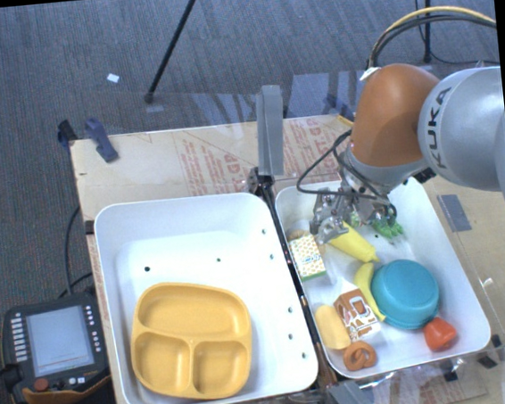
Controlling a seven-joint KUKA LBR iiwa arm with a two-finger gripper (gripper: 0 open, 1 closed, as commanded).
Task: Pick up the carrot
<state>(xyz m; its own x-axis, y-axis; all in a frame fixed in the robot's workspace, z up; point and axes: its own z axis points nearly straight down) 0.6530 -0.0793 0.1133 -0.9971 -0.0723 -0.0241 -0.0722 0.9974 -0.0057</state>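
Note:
A stubby orange-red piece (440, 334) that looks like the carrot lies in the front right corner of the right bin (451, 256), just past the blue bowl (406, 292). My gripper (333, 218) hangs low over the back of the same bin, above a yellow wedge-shaped toy (352, 244). That puts it far from the orange piece. A green leafy tuft (387, 225) pokes out from under the wrist at the gripper's right, and what it is attached to is hidden. Nothing can be seen held.
The right bin also holds a small patterned box (308, 256), a brown and white carton (357, 313), two yellow pieces (331, 325) (366, 281) and a pretzel (359, 356). A yellow divided plate (191, 339) lies in the left bin (183, 222). A teach pendant (57, 347) sits off the bench's left.

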